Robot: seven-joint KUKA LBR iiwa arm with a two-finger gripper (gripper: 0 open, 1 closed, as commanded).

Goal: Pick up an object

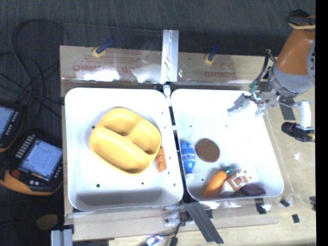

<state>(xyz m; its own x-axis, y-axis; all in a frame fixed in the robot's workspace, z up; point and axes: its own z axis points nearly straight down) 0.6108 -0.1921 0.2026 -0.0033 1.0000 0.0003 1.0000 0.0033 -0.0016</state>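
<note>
My gripper (249,105) hangs over the upper right corner of the right bin (215,104), its two fingers spread open with nothing between them. Well below it in that bin lie a brown round disc (208,150), a blue bottle (187,157) against the left wall, an orange carrot (215,183), a small orange-and-white block (239,179) and a dark purple object (251,190) at the lower edge. In the left bin (82,188) sits a large yellow lumpy object (125,140) with a small orange piece (161,159) at its right side.
A metal divider (170,55) runs between the bins at the back, with clear plastic sheets clipped behind them. Two handheld controllers (33,160) and cables lie off the bench on the left. The arm's orange band (296,53) stands beyond the right bin's rim.
</note>
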